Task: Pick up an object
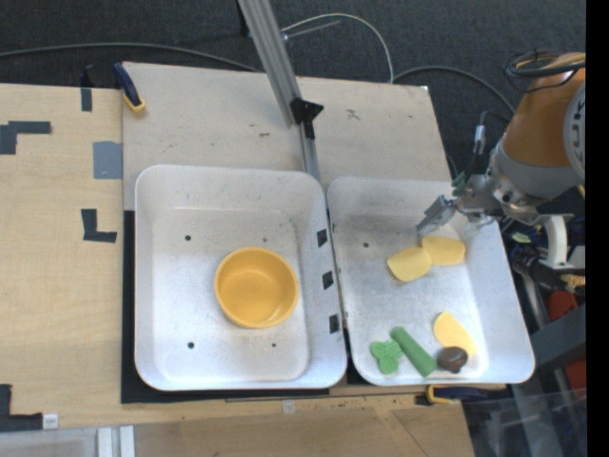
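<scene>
My gripper (440,219) hangs over the upper part of the right bin (381,203), right of frame centre. My fingers stand slightly apart, and nothing lies between them. Just below them lie two pale yellow pieces (426,258), touching each other on the bin floor. Toward the bin's lower right corner sit a yellow oval piece (451,332), a small brown object (451,358) against its lower edge, and a green stick (411,349) beside a green leaf-shaped piece (385,355). The left bin (171,203) holds an upright yellow bowl (255,287) near its centre. My arm (542,131) enters from the upper right.
</scene>
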